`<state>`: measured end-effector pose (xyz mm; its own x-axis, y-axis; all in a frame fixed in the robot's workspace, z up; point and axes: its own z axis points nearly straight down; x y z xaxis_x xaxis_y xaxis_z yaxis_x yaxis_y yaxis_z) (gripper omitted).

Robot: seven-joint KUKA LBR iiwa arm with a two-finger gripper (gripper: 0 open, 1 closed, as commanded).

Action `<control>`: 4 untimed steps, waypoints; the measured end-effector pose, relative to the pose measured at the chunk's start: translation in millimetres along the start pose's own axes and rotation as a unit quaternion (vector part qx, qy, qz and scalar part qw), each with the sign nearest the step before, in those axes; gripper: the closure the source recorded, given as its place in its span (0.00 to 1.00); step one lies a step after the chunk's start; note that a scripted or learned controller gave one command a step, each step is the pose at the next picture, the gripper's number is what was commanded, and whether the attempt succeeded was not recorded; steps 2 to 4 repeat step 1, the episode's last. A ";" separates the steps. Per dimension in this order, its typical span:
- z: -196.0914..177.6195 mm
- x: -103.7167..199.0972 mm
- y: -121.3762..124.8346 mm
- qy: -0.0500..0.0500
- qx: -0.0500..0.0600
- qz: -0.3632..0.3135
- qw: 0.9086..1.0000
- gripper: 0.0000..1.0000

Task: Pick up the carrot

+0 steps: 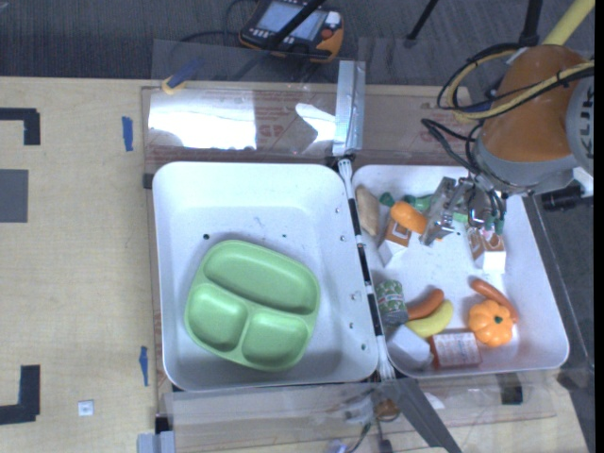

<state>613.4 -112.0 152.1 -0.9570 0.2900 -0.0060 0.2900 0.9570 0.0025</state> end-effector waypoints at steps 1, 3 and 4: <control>-69.2 16.8 -17.9 0.000 0.000 -0.006 1.000 1.00; -69.2 16.8 -17.9 0.000 0.000 -0.006 1.000 1.00; -69.2 16.8 -17.9 0.000 0.000 -0.006 1.000 1.00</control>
